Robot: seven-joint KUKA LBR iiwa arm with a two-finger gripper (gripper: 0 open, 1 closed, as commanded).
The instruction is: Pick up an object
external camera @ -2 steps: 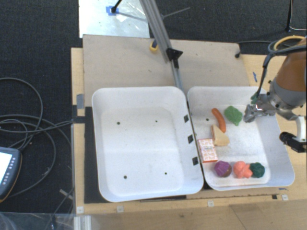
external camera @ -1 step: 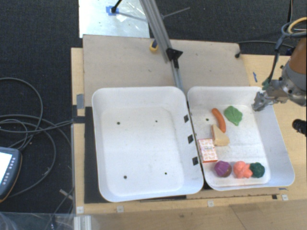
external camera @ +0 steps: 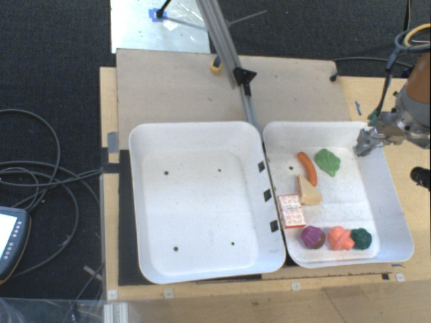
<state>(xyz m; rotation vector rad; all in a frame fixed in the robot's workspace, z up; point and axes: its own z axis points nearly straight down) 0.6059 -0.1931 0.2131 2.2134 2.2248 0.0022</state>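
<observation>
Bright even light, soft shadows, slightly grainy, mildly blurred

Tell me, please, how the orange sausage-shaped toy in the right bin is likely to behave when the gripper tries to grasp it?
The orange sausage looks round and slim, so it would probably roll aside if nudged. It seems a light plastic toy, likely stiff. It almost touches the tan wedge, which may crowd a finger.

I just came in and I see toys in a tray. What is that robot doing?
The robot arm reaches in from the right, and its end effector sits at the far right rim of the right bin. It holds nothing. In that bin lie toy foods: a green leafy piece, an orange sausage, a tan wedge, a small red-and-white box, and purple, orange and dark green pieces. The left bin sits beside it.
</observation>
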